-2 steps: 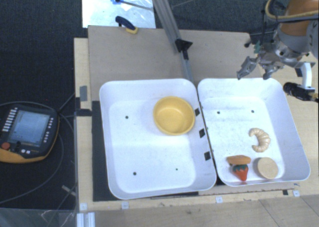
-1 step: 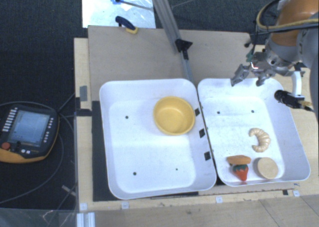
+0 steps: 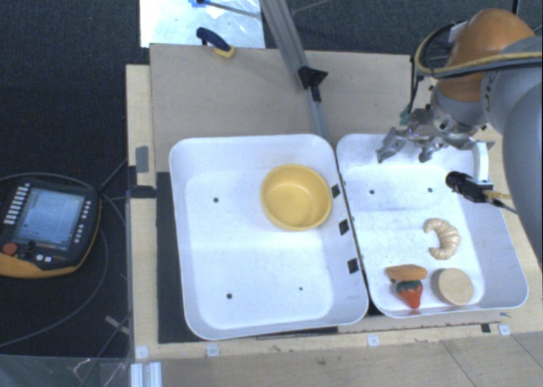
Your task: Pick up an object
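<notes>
- Gripper (image 3: 411, 149) spread open, grasping nothing, over right bin's (image 3: 509, 245) far end.
- Croissant (image 3: 443, 238) nearer the camera, well apart, long axis roughly near-far.

Glossy, seemingly plastic yellow bowl (image 3: 295, 196)

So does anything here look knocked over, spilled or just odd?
Nothing stands out. The yellow bowl sits upright in the left bin. The croissant, round biscuit and strawberry lie tidily near the right bin's front corner. The gripper hovers at its far edge.
</notes>
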Controlling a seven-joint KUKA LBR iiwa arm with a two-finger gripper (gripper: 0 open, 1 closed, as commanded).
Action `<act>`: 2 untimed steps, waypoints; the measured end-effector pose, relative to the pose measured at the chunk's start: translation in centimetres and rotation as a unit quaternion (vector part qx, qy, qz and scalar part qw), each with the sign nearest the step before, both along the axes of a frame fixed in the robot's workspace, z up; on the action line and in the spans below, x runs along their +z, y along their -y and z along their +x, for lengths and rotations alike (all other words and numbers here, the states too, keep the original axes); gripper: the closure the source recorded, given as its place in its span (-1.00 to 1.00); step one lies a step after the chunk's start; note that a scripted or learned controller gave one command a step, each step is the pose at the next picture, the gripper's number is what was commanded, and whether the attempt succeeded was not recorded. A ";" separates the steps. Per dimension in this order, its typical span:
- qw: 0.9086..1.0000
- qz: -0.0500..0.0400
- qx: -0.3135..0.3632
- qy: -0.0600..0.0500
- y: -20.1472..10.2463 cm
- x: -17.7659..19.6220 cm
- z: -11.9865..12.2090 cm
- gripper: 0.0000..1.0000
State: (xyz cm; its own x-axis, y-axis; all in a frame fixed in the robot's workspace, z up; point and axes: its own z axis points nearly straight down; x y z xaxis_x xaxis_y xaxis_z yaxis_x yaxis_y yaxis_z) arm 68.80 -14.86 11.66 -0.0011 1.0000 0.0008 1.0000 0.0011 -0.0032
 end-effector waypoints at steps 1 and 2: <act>1.000 -0.001 0.000 0.003 0.1 1.4 0.2 1.00; 1.000 -0.001 0.000 0.004 -0.1 6.9 -0.7 1.00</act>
